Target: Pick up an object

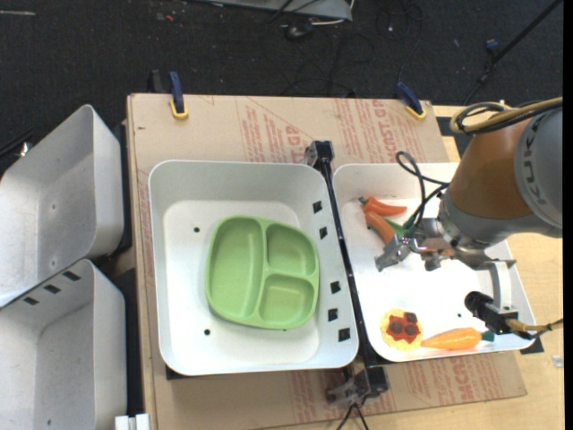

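While gripper hovers, carrot (orange) well apart.

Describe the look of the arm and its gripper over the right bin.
The arm is a thick, rounded body, grey at the outer part with a broad orange-brown band above the wrist. Black cables loop from near the wrist, and a yellowish cable arcs over its top. The gripper is a small grey metal piece with some green and red spots near its base.
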Available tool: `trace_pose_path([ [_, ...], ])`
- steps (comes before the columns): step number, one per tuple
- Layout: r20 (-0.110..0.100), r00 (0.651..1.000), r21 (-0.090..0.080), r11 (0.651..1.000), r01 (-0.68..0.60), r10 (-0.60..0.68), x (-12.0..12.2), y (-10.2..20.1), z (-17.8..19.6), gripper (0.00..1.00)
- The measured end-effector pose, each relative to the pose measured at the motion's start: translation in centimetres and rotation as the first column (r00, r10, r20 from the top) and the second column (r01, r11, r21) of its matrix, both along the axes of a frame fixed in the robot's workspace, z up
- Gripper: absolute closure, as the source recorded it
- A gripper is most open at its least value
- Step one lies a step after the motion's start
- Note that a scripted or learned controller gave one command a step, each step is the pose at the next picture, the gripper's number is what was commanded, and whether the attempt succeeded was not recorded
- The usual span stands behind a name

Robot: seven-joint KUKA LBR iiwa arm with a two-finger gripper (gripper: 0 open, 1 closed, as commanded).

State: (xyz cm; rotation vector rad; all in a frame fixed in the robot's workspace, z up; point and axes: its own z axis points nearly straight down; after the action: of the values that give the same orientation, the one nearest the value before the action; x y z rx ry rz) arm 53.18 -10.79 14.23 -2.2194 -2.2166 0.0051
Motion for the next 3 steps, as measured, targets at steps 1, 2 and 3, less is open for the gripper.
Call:
trace_pose_path([
  [1, 0.001, 1.0, 0.0, 1.0, 0.0, 0.0, -0.1, 0.1, -5.3, 0.0],
  [2, 0.005, 1.0, -0.001, 1.0, 0.001, -0.001, 0.0, 0.0, -4.0, 1.0],
  [3, 0.009, 1.0, -0.002, 1.0, -0.003, 0.003, -0.4, 0.0, 2.1, 1.0],
])
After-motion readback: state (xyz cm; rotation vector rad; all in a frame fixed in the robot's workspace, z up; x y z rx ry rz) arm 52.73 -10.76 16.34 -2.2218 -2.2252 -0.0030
